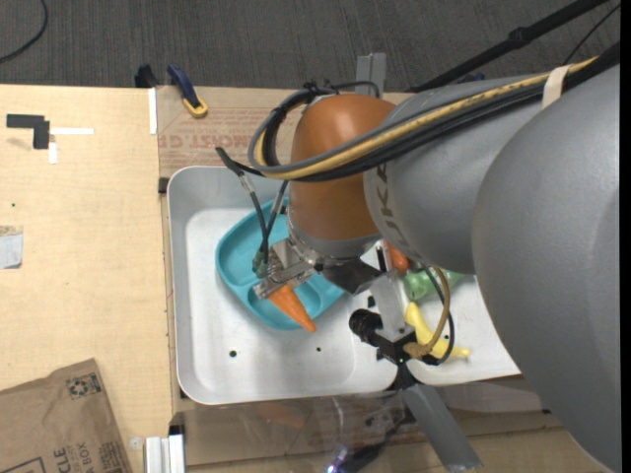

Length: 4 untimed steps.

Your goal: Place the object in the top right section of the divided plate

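A teal divided plate lies in the white bin, and the arm covers most of it. My gripper hangs over the plate's lower right part. An orange toy carrot has its broad end caught between the metal fingers. Its pointed tip slants down and to the right, past the plate's rim and over the bin floor. The plate's sections under the wrist are hidden.
Beyond the arm to the right lie a green piece, a yellow piece and a small orange piece. A blue and yellow clamp sits at the bench's far edge. A cardboard box stands at the lower left.
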Available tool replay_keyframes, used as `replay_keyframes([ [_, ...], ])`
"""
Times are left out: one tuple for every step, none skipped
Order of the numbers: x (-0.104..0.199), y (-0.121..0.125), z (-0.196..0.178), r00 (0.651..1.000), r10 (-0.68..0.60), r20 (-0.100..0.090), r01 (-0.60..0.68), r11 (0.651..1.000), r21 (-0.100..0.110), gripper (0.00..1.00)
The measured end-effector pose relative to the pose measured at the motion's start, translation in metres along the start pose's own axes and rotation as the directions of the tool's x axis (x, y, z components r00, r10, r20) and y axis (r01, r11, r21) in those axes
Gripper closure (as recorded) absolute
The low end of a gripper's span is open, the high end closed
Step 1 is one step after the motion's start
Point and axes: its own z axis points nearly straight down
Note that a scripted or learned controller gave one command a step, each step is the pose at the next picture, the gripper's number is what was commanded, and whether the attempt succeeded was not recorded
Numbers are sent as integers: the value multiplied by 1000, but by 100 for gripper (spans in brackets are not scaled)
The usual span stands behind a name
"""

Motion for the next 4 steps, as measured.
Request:
replay_keyframes([
  [-86, 46, -182, 994, -109, 2, 109, 994, -3, 100],
  [-50, 4, -50, 1000, -4, 0, 4, 1000, 0, 100],
  [-30, 19, -63, 998, 68, 1, -68, 998, -1, 100],
  [-31, 32, -104, 996, 94, 1, -94, 996, -2, 100],
])
